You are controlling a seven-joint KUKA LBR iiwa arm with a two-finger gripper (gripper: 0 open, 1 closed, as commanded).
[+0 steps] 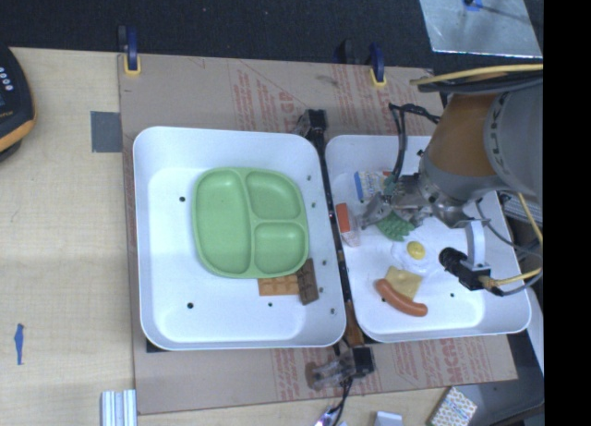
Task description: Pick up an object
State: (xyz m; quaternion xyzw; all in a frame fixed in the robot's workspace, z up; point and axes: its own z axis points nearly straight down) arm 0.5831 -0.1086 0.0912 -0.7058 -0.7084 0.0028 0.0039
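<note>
the grey arm [480, 152] is covering part of the right bin [499, 322] and reaching in from the right, the pincer [392, 204] is hanging low over a small green thing [395, 227] that is hard to make out, and the big green plate [249, 221] is sitting in the left bin [166, 313].

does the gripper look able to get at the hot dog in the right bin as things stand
Probably yes. The hot dog lies in the open near the front of the right bin, touching only a yellow wedge behind it. The gripper is just beyond, over the same bin, with nothing standing between them.
</note>
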